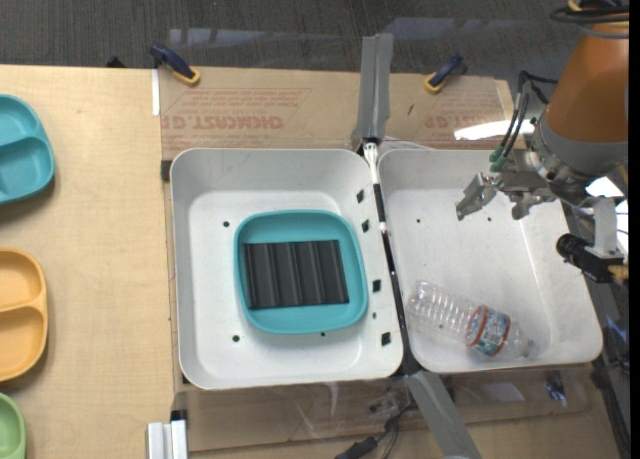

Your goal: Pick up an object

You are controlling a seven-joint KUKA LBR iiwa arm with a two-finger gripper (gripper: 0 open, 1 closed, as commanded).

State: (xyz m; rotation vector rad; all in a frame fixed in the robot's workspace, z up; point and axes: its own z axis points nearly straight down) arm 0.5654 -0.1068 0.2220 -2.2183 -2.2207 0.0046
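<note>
A clear plastic bottle [468, 320] with a red and teal label lies on its side near the front of the right bin [440, 247]. A teal tray with a dark ribbed insert [297, 272] sits in the middle of the left bin [200, 247]. My gripper [492, 203] hangs over the back of the right bin, well behind the bottle. Its two fingers stand apart with nothing between them.
Teal [20, 159], orange [18, 312] and green [8, 429] plates lie on the wooden table at the left. A metal divider [375, 97] runs between the bins at the back. Cardboard with two clamps [176, 65] sits behind the bins.
</note>
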